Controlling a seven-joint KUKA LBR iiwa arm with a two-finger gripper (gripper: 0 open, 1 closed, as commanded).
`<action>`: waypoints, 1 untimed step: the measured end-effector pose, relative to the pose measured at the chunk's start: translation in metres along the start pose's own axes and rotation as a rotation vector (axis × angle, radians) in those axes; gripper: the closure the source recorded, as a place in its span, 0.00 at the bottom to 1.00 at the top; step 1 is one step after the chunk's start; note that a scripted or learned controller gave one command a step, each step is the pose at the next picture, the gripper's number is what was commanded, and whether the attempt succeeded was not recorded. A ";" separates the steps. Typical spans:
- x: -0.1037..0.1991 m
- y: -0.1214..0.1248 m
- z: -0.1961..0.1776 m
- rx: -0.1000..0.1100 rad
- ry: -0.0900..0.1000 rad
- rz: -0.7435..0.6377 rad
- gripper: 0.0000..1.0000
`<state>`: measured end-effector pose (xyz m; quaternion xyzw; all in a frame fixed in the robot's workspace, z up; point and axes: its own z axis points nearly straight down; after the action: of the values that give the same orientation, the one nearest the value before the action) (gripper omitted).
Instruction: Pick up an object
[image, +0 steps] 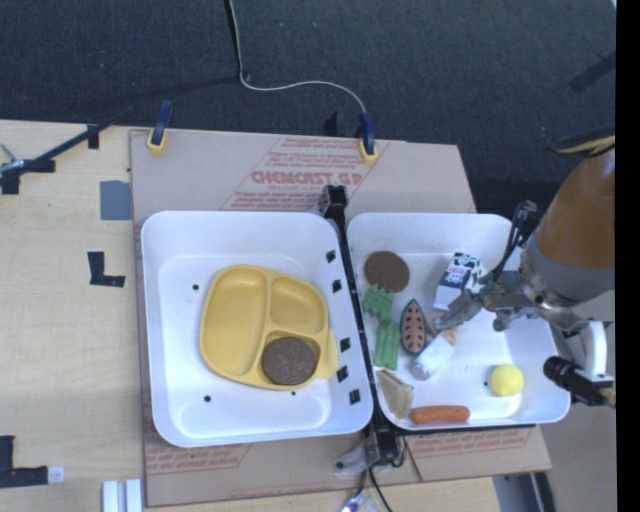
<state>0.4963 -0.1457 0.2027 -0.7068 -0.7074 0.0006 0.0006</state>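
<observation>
The hand (452, 315) hangs low inside the right bin (520, 232), its tips aimed at a small clear bottle (434, 355) lying just under and beside them; whether it is spread or pressed together I cannot tell. A striped leaf-shaped toy (412, 326) lies just past the tips, a white carton (455, 278) close behind, a yellow ball (506, 380) off to the wrist side. To grip well, I judge it should centre over the bottle's middle, descend straight, and avoid nudging the leaf toy
</observation>
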 end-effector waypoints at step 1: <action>0.012 0.050 0.105 0.001 0.000 -0.002 0.00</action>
<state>0.5464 -0.1333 0.0978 -0.7061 -0.7082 0.0008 0.0010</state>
